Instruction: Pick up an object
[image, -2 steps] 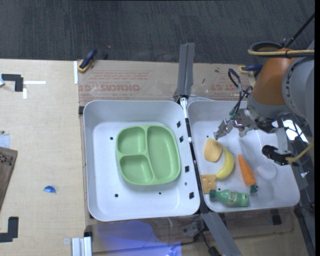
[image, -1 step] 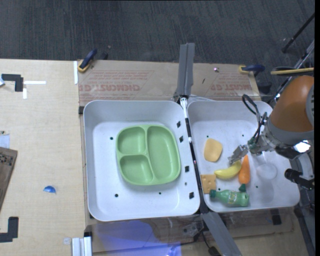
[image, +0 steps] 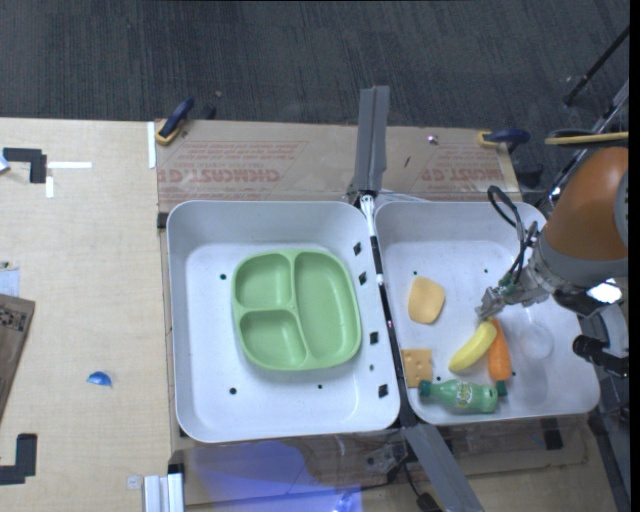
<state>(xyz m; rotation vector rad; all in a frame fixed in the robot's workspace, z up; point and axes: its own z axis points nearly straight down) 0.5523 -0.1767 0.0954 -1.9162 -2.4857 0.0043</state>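
Hovering gripper (image: 497, 301), grip state unclear, just above curved yellow banana (image: 472, 348).

A curved yellow plastic banana (image: 473, 347) lay slanted in the right bin, touching an orange plastic carrot (image: 499, 358).

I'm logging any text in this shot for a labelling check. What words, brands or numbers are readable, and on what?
Red print, repeated twice and upside down on the cardboard sheet behind the bins: too blurred to read with confidence.
Label on the green bottle in the right bin: too small to read.
The green divided plate, banana and carrot show no text.
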